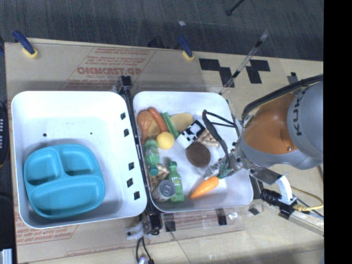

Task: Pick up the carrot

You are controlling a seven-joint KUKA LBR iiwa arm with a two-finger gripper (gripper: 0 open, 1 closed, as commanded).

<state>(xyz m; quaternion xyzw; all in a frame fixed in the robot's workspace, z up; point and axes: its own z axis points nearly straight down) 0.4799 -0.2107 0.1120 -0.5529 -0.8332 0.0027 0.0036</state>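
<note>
The carrot (204, 187) is an orange cone with a green top. It lies near the front right corner of the right bin (181, 99), tip pointing front-left. My gripper (224, 167) hangs low over the bin's right side, right at the carrot's green end. The grey arm with its orange band (267, 132) reaches in from the right above it. Whether the gripper touches the carrot is unclear from this angle.
The right bin also holds a brown round piece (198, 155), a lemon (165, 141), a green bottle (175, 181), a can (165, 190), a bread-like piece (146, 124) and other toy food. A blue divided tray (63, 177) sits in the left bin (33, 106).
</note>
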